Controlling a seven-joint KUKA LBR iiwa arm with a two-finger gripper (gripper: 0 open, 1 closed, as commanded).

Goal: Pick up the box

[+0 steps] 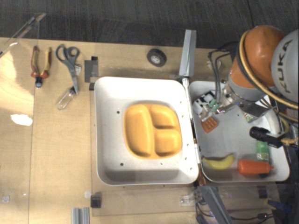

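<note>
Bench point(56, 162): pale wood-look top, smooth, semi-gloss, glare patch at left. Both bins: white moulded plastic, smooth; left bin point(107, 125) has a soft sheen. Yellow tray point(152, 129): glossy plastic. Scissors point(70, 66): bright metal blades, dark handles. Pliers point(39, 64): red-coated grips. Tape roll point(156, 57): matt black. Arm point(261, 55): glossy orange band, matt grey shell. Floor point(117, 8): dark, rough-textured carpet.

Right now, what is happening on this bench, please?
The grey and orange arm reaches over the right bin, its tool low near the bin's upper left corner, close to a small brown box. A banana, an orange item and a green item lie there. The left bin holds a yellow tray.
</note>
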